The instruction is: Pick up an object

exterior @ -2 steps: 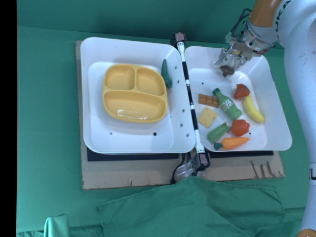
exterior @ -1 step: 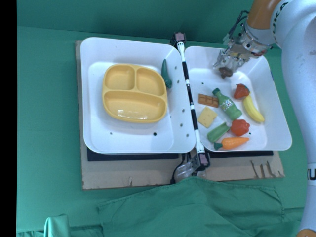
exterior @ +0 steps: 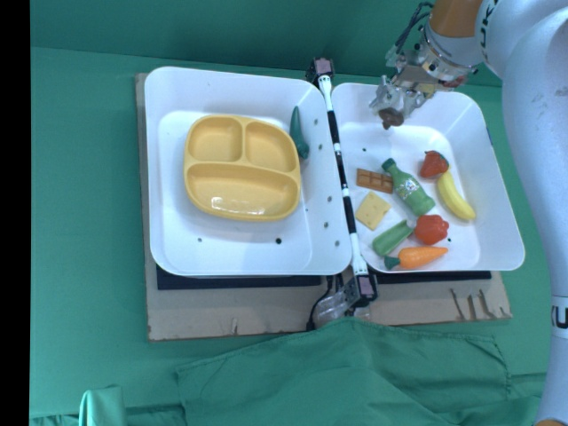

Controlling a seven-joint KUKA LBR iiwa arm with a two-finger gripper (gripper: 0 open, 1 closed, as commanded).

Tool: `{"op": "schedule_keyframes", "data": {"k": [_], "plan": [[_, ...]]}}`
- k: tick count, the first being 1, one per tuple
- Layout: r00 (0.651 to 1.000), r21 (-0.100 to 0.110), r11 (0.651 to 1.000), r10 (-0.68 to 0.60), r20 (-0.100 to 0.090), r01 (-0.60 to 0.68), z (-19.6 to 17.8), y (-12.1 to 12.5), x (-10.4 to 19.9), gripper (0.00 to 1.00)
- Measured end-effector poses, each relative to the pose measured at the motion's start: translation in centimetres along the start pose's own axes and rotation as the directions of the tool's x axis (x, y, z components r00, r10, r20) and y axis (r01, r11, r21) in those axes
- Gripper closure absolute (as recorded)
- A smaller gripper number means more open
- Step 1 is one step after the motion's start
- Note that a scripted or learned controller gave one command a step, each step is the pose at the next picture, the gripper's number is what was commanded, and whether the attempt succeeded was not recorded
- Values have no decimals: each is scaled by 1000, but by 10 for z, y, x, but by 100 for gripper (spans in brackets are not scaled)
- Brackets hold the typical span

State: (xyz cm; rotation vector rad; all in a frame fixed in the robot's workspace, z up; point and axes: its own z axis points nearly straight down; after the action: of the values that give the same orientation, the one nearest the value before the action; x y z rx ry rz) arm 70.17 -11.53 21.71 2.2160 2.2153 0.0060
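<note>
A small brown object (exterior: pixel 390 117) sits between the fingers of the gripper (exterior: pixel 392 106), lifted above the far-left corner of the right bin (exterior: pixel 497 238) — what it is I cannot make out, possibly a toy food piece. The fingers look closed on it. Below and nearer lie a green bottle (exterior: pixel 408 187), a waffle (exterior: pixel 374 180), a cheese slice (exterior: pixel 372 209), a strawberry (exterior: pixel 434 164), a banana (exterior: pixel 455 196), a red pepper (exterior: pixel 431 229), a carrot (exterior: pixel 417 256) and a cucumber (exterior: pixel 392 237). The left bin (exterior: pixel 169 238) holds a yellow divided plate (exterior: pixel 241 167) — a dark green pepper (exterior: pixel 299 132) beside it.
</note>
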Motion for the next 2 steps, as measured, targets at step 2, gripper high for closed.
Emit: {"op": "schedule_keyframes", "data": {"k": [2], "plan": [[1000,-4,1000,8,4,-8,-35,0,-70,100]]}}
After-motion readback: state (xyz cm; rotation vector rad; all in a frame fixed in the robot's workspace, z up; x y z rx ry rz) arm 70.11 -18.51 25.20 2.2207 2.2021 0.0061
